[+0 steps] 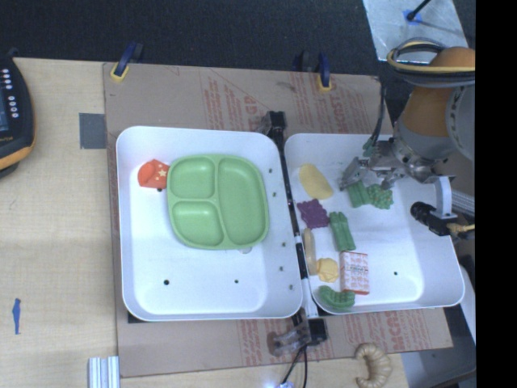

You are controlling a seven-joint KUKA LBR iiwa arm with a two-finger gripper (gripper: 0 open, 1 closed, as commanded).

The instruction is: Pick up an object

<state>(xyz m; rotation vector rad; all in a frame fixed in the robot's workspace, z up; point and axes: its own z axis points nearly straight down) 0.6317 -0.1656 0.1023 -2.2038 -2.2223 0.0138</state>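
Note:
In the right bin [404,285], my gripper [365,176] hangs low near the back right, right over a green, bumpy broccoli-like piece [378,197]. That piece lies on the bin floor, partly hidden under the gripper. Closer to the left wall lie a yellow piece [316,181], a purple grape bunch [313,212], a long green vegetable [342,229], a small red and white box [355,271], a small yellow lump [327,268] and a green pod [335,299] at the front edge.
The left bin [145,289] holds a green divided plate [218,200] and a red item [153,173] beside the plate's left edge. A narrow divider [289,217] separates the bins. A handheld controller [12,111] lies at the far left of the bench.

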